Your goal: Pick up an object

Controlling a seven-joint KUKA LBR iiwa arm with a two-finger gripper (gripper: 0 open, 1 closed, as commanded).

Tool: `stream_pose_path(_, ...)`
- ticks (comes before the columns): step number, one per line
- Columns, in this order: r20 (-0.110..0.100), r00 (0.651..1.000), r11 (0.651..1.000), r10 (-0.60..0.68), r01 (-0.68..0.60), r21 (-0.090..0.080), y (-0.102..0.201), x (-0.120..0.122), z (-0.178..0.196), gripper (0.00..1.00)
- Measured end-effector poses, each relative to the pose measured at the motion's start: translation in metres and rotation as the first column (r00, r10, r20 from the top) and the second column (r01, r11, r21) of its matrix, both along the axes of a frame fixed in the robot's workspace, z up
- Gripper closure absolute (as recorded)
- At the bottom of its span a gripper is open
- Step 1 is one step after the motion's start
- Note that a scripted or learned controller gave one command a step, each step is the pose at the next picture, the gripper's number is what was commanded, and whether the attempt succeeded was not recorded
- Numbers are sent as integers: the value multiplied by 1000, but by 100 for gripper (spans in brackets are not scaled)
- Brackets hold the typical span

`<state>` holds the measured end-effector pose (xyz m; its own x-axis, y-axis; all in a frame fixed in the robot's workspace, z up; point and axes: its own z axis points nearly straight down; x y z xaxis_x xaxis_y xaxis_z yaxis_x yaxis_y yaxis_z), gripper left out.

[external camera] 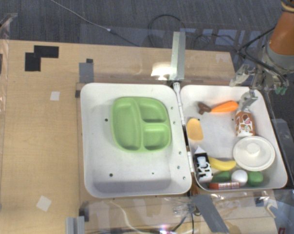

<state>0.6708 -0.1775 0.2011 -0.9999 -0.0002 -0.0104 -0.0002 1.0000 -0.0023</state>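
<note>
Under the claw (249,97), grip unreadable, an upright bottle (244,122) points its cap upward.

Matt green plastic tray (139,124) in a smooth white plastic bin (96,145), on a pale wood bench (35,145).

We see a pale wooden bench (45,145) carrying two shallow white bins side by side. We take the left bin (96,179) as our landmark. The right bin (276,172) sits touching its right wall. Behind the seam between the two, a grey metal bracket (178,52) stands on the wood. Near the left bin's back left corner we find a small grey block (86,72), and farther left of that, black tape patches (39,57). Small pale squares (55,96) lie well to its left. Cables (137,217) run along the bench in front of it.
</note>
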Motion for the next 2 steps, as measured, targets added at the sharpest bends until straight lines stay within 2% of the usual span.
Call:
stream_pose_path(1,-4,997,997,-78,78,2,15,-8,-112,0)
stream_pose_path(2,12,997,997,-71,72,0,16,-3,-98,100)
